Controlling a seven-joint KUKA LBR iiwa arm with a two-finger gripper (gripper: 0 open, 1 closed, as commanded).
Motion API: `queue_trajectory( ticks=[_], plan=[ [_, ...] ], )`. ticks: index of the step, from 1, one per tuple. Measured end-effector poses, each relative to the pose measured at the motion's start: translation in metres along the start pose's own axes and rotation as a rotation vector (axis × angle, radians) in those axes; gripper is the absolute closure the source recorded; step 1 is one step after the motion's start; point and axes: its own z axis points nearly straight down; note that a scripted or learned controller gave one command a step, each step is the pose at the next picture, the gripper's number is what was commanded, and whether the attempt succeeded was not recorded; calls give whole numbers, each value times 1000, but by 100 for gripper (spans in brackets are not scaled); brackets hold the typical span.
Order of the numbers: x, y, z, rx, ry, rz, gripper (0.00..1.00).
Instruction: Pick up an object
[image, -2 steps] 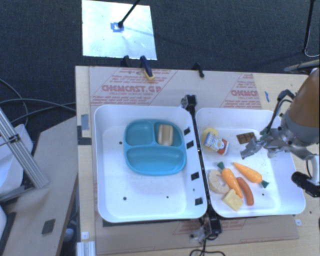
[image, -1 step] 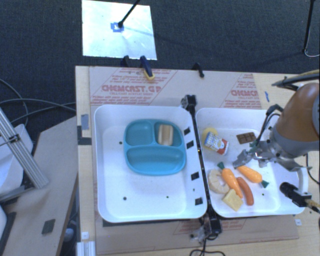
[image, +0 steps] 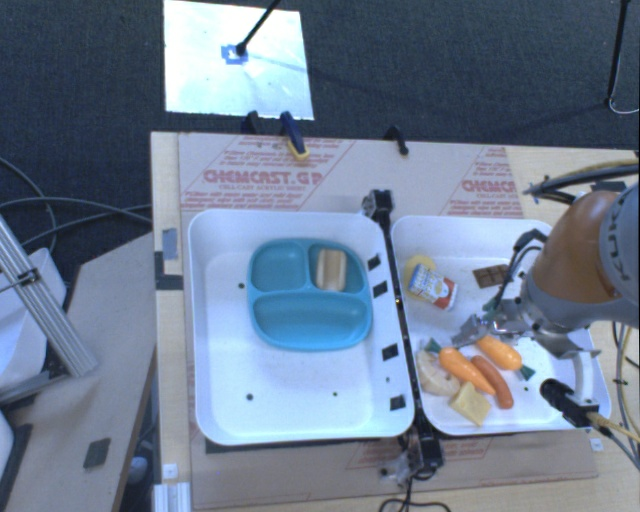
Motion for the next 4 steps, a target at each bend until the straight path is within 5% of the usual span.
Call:
queue_trajectory(
  ticks=[1,4],
  plan=[
    [0,1,-13,-5,-2,0,100],
    [-19,-1,-140,-7,-2,-3,100]
  ],
)
